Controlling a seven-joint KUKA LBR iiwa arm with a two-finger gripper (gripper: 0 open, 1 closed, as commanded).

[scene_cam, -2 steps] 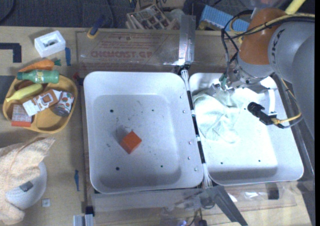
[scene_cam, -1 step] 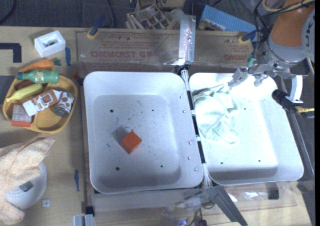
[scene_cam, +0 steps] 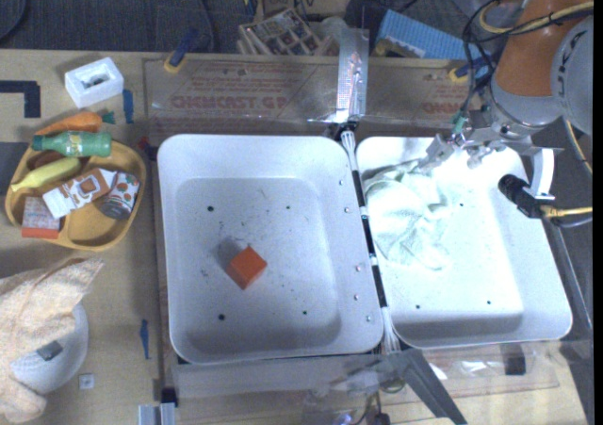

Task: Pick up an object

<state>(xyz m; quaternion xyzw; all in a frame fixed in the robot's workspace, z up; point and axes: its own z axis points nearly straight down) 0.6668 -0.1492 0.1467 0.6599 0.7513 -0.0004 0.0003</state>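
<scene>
Inside the left bin (scene_cam: pixel 179 225) lies one orange block (scene_cam: pixel 248 267); the fingers' (scene_cam: pixel 443 145) state is unclear.

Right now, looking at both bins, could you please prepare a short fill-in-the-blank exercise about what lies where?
1. The orange block lies in the ____ bin of the camera view.
2. The pale crumpled cloth lies in the ____ bin.
3. The gripper is above the far edge of the ____ bin.
4. The yellow bowl outside the bins holds a ____ bottle.

Missing words: left; right; right; green
</scene>
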